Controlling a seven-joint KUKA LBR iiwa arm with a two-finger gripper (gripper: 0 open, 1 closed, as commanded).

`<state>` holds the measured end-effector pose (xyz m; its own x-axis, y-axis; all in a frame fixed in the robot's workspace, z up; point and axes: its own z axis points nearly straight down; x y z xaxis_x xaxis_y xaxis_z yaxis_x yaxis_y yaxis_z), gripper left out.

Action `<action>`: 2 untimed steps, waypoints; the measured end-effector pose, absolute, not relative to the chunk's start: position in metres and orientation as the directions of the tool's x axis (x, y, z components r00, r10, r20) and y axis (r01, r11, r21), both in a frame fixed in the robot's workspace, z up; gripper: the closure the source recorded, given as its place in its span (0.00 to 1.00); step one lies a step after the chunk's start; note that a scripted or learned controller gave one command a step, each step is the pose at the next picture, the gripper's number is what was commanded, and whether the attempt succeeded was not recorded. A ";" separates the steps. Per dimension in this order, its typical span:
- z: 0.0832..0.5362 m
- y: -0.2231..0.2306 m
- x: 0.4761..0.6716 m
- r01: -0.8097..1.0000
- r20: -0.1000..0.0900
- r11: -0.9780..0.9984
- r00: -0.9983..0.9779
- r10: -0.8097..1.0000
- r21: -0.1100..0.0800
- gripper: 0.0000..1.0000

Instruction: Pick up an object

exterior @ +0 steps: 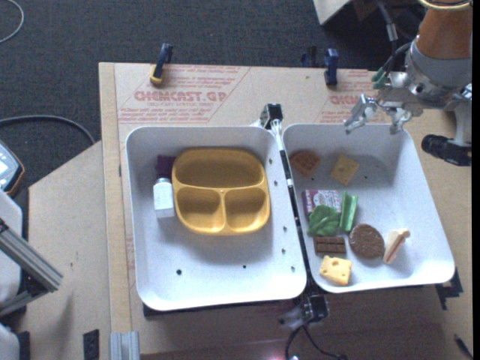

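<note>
My gripper (pixel 375 118) hangs over the far edge of the right bin (pixel 427 201), its two fingers spread apart with nothing between them. Below it in that bin lie a brown cookie (pixel 304 161), a tan cracker square (pixel 344 169), a pink-and-white packet (pixel 321 199), green leafy and bean pieces (pixel 334 216), a chocolate bar piece (pixel 330 244), a round brown patty (pixel 367 241), a cheese wedge (pixel 335 270) and a hot-dog-like piece (pixel 394 246).
The left bin (pixel 142 261) holds a yellow divided plate (pixel 221 190), a small white bottle (pixel 163 197) and a dark purple item (pixel 165 163) beside it. Clamps (pixel 160 64) stand at the board's back edge.
</note>
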<state>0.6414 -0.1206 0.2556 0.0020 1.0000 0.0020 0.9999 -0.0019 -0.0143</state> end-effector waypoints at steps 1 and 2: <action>0.263 -0.121 0.644 1.000 0.000 0.000 0.000 1.000 -0.001 0.00; 0.216 -0.129 0.642 1.000 0.000 -0.001 0.001 1.000 -0.006 0.00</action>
<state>0.6418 -0.1288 0.2164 0.0013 1.0000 0.0004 1.0000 -0.0013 -0.0058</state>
